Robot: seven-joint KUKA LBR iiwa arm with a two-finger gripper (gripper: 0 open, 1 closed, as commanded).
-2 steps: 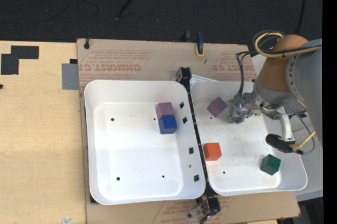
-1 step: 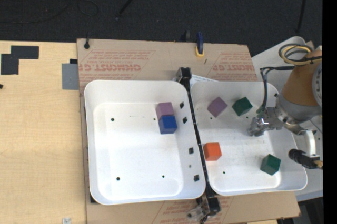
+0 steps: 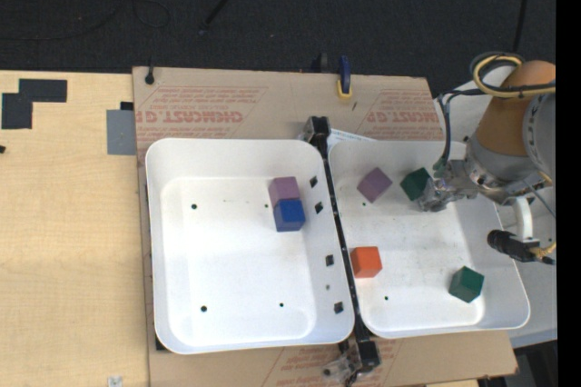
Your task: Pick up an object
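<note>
A: Camera view: claw [image 3: 434, 197] low in right white plastic bin [image 3: 495, 314], just beside dark green cube [image 3: 415, 183].

B: Cube clamped?

A: Cannot tell (too blurred). Purple cube [image 3: 374, 184] lies further left; orange cube [image 3: 366, 262] below-left.

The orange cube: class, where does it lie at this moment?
The orange cube lies in the right bin, near its left wall, below the purple cube.
</note>
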